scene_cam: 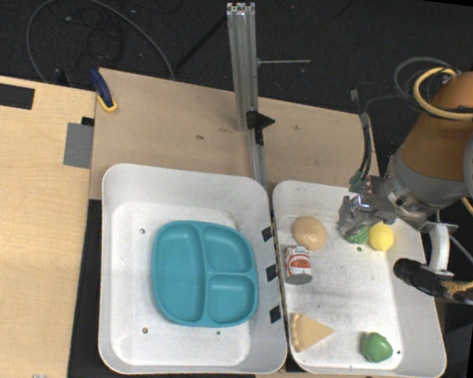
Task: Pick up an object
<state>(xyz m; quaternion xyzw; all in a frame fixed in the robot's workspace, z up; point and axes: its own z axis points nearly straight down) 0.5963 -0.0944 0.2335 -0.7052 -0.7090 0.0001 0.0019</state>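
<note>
Claw low beside lemon, fingertips blurred against something green.

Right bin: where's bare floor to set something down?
Right bin: bare middle patch between can, wedge and green ball. Far end crowded: tool, bun, lemon. Left bin: only margins around teal tray.

Arm in from right, gripper pointing down.
</note>
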